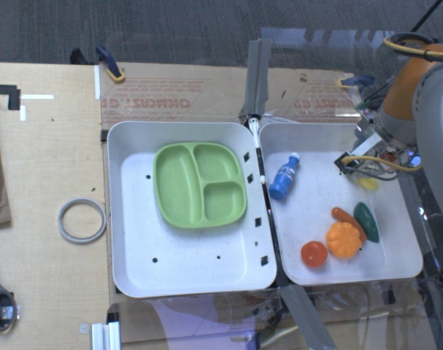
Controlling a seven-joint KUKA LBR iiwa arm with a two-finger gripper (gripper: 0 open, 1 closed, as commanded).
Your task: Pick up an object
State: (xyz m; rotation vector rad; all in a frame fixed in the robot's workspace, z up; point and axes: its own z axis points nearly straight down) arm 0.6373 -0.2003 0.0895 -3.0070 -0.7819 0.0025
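In the right bin (309,268) lie a blue bottle (283,177) at the upper left, a red tomato (314,253), an orange pumpkin (344,240), a small orange carrot-like piece (343,215) and a dark green vegetable (367,221). A small yellow object (368,184) lies near the bin's upper right, partly hidden. My gripper (373,162) hangs just above that yellow object, at the bin's right side. Nothing can be seen held in it.
The left bin (133,254) holds a green divided plate (201,184). A grey ring (82,219) lies on the wooden bench to the left. A metal divider bar (256,79) rises between the bins at the back.
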